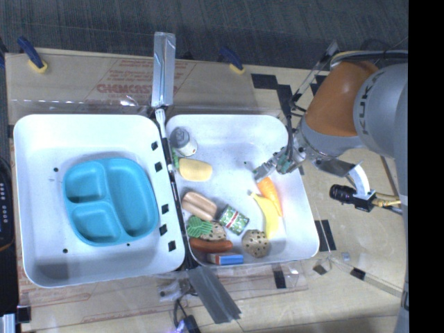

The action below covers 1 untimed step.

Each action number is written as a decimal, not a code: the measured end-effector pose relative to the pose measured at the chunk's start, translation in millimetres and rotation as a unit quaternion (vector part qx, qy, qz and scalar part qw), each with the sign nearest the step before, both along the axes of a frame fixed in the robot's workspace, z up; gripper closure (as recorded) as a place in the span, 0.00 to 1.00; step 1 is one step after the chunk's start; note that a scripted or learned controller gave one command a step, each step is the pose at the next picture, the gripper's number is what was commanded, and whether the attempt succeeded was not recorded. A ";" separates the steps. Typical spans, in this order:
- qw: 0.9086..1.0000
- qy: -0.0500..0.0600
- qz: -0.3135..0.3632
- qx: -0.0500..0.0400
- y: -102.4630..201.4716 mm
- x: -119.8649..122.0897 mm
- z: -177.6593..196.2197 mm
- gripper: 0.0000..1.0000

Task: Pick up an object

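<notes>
Pincer [267, 170] above carrot [269, 188] — fingers unclear.

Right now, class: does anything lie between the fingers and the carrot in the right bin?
Nothing visible does. The gripper sits just above the carrot, beside the banana.

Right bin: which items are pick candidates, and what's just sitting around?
Pick candidates: carrot, banana, yellow block, hot dog bun, die, all near the gripper.

Lying about: blue divided tray in the left bin.
</notes>
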<state>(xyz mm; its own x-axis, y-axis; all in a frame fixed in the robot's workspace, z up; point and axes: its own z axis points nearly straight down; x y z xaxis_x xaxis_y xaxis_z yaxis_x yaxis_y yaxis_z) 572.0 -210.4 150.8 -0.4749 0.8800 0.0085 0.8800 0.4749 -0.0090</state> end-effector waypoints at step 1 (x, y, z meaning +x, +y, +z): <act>0.998 -0.004 -0.057 -0.001 60.0 55.0 36.8 1.00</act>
<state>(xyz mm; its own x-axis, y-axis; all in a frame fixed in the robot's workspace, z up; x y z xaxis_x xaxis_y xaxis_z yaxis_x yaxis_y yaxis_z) 627.0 -150.4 187.6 -0.3721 0.9282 0.0028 0.9282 0.3721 -0.0024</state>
